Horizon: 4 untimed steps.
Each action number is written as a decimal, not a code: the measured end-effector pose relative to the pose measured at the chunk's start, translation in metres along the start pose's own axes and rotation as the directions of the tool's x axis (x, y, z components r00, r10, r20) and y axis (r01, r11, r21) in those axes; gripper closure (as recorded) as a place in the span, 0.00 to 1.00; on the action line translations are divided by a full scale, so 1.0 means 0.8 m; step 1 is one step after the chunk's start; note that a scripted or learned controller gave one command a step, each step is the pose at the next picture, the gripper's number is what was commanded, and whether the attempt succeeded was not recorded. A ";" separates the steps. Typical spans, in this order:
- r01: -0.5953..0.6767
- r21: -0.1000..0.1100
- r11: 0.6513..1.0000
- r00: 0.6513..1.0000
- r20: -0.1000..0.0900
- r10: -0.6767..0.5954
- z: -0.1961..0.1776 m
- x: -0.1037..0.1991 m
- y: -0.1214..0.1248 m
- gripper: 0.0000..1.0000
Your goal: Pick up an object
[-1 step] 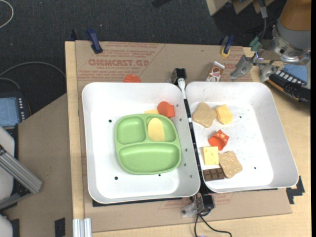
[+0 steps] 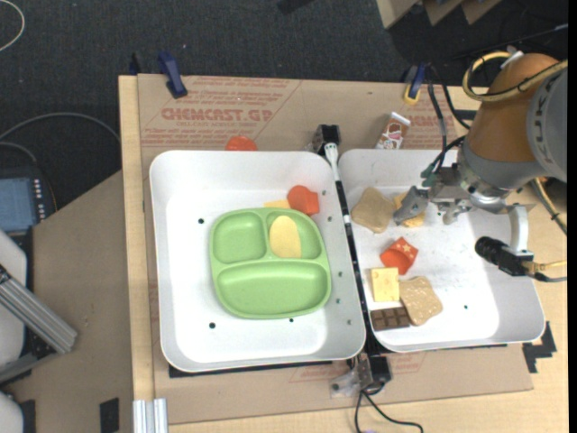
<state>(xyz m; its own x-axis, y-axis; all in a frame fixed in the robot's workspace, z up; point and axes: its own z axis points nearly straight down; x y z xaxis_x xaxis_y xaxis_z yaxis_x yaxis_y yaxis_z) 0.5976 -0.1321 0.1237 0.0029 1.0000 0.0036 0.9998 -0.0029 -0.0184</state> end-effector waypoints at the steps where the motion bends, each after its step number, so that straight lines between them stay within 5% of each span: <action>1: 0.006 -0.022 1.000 1.000 0.005 -0.006 0.050 -0.008 0.060 0.00; 2: 0.004 -0.029 1.000 1.000 0.004 -0.003 0.031 -0.008 0.061 1.00; 3: 0.003 -0.028 1.000 1.000 0.004 -0.003 0.032 -0.008 0.060 0.00; 4: 0.001 -0.023 1.000 1.000 0.004 -0.001 0.045 0.025 -0.007 0.00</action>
<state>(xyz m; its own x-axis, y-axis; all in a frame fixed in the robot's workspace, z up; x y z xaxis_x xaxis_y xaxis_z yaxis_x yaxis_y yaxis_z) 0.5910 -0.1120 0.0875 0.0019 1.0000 0.0001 1.0000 -0.0019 0.0046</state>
